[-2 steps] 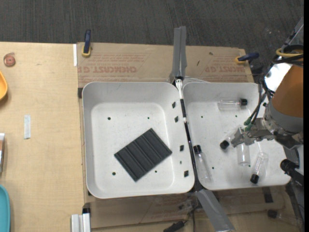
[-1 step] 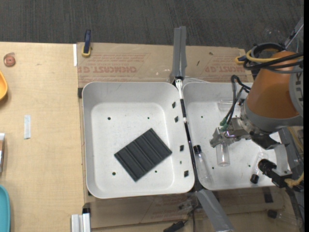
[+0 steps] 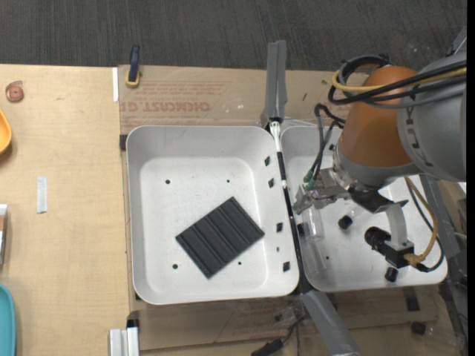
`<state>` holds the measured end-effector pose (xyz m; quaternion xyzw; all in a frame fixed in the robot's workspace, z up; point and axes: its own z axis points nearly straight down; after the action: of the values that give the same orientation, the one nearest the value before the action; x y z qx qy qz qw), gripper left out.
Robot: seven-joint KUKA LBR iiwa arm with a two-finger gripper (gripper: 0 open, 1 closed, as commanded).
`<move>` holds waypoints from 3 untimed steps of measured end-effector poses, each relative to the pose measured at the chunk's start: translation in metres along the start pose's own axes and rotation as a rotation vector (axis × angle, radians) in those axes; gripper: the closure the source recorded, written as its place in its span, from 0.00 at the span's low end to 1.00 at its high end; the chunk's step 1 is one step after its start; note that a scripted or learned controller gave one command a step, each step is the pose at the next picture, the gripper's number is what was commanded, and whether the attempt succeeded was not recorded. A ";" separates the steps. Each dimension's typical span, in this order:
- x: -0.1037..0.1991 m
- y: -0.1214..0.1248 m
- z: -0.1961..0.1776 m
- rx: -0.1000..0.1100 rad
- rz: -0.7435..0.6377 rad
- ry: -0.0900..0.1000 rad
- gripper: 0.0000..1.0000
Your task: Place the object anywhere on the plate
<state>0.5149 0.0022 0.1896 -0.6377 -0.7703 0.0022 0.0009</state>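
Ribbed dark rectangular plate (image 3: pixel 220 236), smooth white left bin (image 3: pixel 141 199)

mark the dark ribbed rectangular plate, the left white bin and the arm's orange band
dark ribbed rectangular plate (image 3: pixel 220 236), camera view, centre of its ribbed top
left white bin (image 3: pixel 194 133), camera view, its far rim
orange band (image 3: pixel 375 136), camera view, its rounded side

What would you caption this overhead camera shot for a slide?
Grey arm reaching over the right bin; dark ribbed plate lying in the left bin.
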 end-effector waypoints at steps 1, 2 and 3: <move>0.035 0.075 -0.001 -0.001 -0.074 -0.001 1.00; 0.057 0.021 -0.001 -0.001 -0.143 0.000 1.00; 0.076 0.078 -0.001 -0.002 -0.220 -0.001 1.00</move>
<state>0.5774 0.0912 0.1903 -0.5494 -0.8356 0.0016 0.0000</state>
